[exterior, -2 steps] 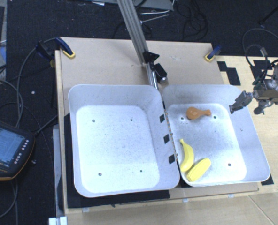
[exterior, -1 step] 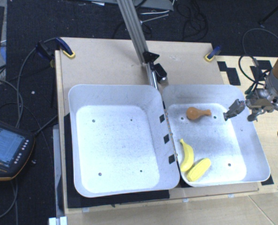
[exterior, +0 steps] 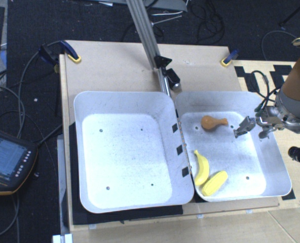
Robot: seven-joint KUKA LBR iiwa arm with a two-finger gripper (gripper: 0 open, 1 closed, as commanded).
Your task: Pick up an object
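A: Where is the end effector [exterior: 252, 128]?

B: Over the right bin [exterior: 271, 158], toward its far right part, reaching in from the right on the grey arm [exterior: 297, 92]. Its two dark fingers look spread apart, with nothing between them.

A: And the things to pick?

B: Three lie in that right bin. A brown pear-shaped object [exterior: 212, 122] sits near the far side, left of the end effector and apart from it. A banana [exterior: 201, 166] lies at the near left, close to the bin's left wall, and a yellow lemon-like piece [exterior: 214, 183] rests just beside it, nearer still.

A: The left bin [exterior: 84, 130]?

B: White and speckled, standing edge to edge with the right one on the tan worktop [exterior: 119, 65]. A handheld control pad [exterior: 5, 161] lies on the floor at the far left.
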